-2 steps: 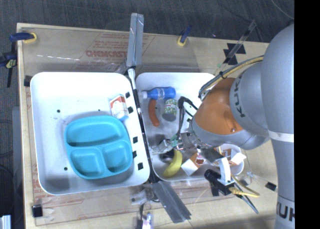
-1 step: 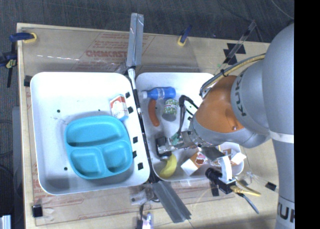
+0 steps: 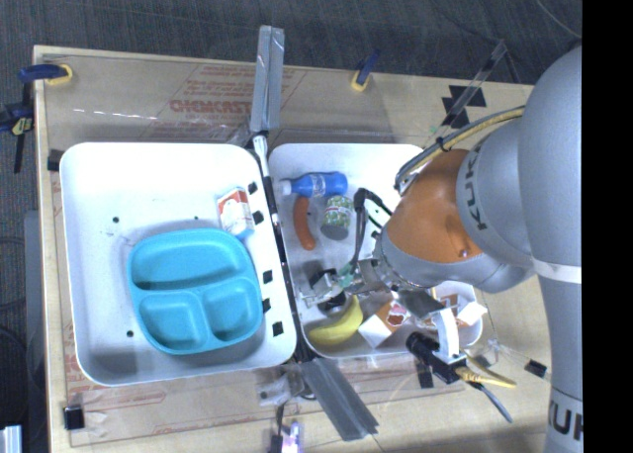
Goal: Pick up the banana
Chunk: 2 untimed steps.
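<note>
Banana (image 3: 339,324) lies just below the gripper (image 3: 331,288), whose grip state cannot be told.

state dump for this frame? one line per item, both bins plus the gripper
banana: lying in the right bin's near end, gripper just above it, not seen lifted
gripper: low in the right bin, over the banana; open or shut can't be told
blue tray: flat, right way up, in the left bin
small carton: lying beside the tray's far corner
plastic bottle: on its side, right bin's far end
orange sausage-shaped item: lying flat by the bottle
</note>
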{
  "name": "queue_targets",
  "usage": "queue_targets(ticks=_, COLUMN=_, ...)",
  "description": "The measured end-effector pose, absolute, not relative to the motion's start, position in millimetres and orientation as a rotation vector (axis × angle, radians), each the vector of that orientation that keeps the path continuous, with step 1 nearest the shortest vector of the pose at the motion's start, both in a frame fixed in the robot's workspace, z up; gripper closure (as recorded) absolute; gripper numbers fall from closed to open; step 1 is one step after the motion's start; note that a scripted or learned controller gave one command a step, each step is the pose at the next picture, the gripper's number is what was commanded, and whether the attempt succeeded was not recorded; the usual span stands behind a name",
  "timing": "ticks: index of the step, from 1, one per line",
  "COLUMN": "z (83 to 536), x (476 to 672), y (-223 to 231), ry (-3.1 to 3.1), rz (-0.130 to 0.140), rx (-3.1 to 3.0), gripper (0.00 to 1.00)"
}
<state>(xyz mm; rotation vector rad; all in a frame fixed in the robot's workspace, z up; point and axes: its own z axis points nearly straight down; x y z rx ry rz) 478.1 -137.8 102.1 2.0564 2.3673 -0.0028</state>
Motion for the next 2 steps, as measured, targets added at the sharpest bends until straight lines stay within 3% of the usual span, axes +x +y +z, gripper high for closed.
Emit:
queue_targets(ticks=1, z=91.7, x=506.7, y=-132.6, ry=2.265, rz=-0.006, rx=2.173, gripper=0.0)
queue_targets(ticks=2, z=93.1, x=477.6, y=-136.0, ry=2.442, rz=-0.005, rx=1.962, gripper=0.0)
